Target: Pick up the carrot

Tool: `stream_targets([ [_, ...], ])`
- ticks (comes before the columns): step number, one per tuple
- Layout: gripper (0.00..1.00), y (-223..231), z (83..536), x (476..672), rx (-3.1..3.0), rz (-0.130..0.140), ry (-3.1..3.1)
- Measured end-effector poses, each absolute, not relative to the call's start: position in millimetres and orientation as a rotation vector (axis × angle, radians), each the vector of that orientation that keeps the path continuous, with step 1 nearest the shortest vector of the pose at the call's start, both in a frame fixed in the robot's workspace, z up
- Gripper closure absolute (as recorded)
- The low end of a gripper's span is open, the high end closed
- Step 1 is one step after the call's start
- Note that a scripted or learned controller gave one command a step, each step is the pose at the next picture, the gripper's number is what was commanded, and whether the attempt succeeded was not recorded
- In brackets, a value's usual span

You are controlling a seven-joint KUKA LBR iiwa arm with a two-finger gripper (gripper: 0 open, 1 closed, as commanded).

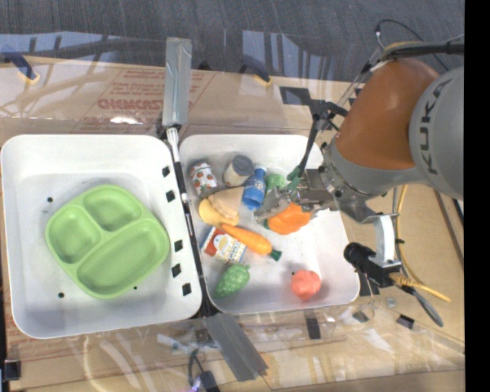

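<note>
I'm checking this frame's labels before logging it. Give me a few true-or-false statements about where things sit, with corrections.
1. The green divided plate lies in the left bin. True.
2. The carrot lies on the green divided plate. False: it lies in the right bin, beside a small carton.
3. The gripper is over the right bin. True.
4. The blue bottle is in the left bin. False: it is in the right bin.
5. The carrot is between the gripper's fingers. False: it lies apart from the gripper.
</note>
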State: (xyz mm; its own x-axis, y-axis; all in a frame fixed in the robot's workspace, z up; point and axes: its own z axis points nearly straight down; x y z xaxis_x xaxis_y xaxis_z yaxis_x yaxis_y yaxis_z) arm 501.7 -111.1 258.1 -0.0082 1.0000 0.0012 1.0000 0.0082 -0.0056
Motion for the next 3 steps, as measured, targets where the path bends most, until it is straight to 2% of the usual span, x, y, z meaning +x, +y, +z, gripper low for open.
stream_targets([
  [1,0.0,-94.7,91.9,476.9,-2.049,0.0,-2.379],
  [2,1.0,-95.2,101.4,477.4,-2.044,0.0,-2.384],
  [3,1.0,-42.5,208.2,490.0,-2.264,0.001,-2.176],
])
